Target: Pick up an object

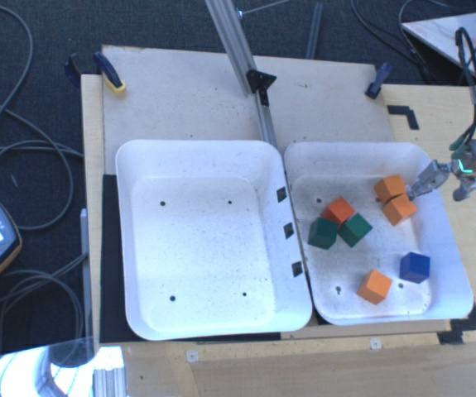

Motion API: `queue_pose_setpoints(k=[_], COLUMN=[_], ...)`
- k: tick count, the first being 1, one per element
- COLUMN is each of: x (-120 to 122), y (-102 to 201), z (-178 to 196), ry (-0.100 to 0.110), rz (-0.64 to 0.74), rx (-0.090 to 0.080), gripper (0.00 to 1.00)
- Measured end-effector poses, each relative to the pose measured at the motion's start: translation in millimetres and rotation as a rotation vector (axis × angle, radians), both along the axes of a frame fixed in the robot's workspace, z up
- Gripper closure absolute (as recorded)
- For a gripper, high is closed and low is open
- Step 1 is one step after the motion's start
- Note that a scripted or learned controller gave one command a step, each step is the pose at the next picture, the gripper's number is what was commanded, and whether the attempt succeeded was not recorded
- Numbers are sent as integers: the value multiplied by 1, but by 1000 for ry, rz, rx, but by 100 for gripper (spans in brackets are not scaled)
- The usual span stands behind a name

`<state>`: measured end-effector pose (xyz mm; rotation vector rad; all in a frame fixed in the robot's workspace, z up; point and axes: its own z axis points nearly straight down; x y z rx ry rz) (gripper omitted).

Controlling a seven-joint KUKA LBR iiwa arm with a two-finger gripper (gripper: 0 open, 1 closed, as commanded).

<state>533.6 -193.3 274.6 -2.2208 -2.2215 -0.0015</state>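
Across the surface [180,98] I see two shallow white bins side by side, and I work down from these to the smaller items. The left bin [138,160] carries no blocks. The right bin [449,246] carries all the candidate objects. A slanted metal rail [236,44] runs down from the top edge to the gap between the bins.

At the right edge of the view, the arm's wrist hardware reaches in over the right bin's far right rim. The end effector [424,184] sits low beside the upper orange block [391,188], touching it or just short of it; I cannot tell which. I cannot tell whether the end effector is open or closed, and no block is visibly gripped.

Objects in the right bin:
1. Two orange blocks near the end effector, the second orange block [400,210] just below the first and touching it.
2. A central cluster: one red-orange block [336,210] with two green blocks [323,233] pressed against it.
3. A blue block [415,267] near the right wall.
4. A lone orange block [375,287] near the front rim.

Task status, by my judgement: approach reached, grasp unconfirmed, lift not yet done. The stacked neighbour and the nearby bin wall crowd the target and could spoil the grip.
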Motion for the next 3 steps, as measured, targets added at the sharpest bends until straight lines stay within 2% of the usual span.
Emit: queue_pose_setpoints(k=[1,2,3], x=[0,1,42], y=[0,-6,80], z=[0,30,147], ry=[0,-4,-12], rz=[0,0,8], rx=[0,-2,-1], gripper=[0,0,0])
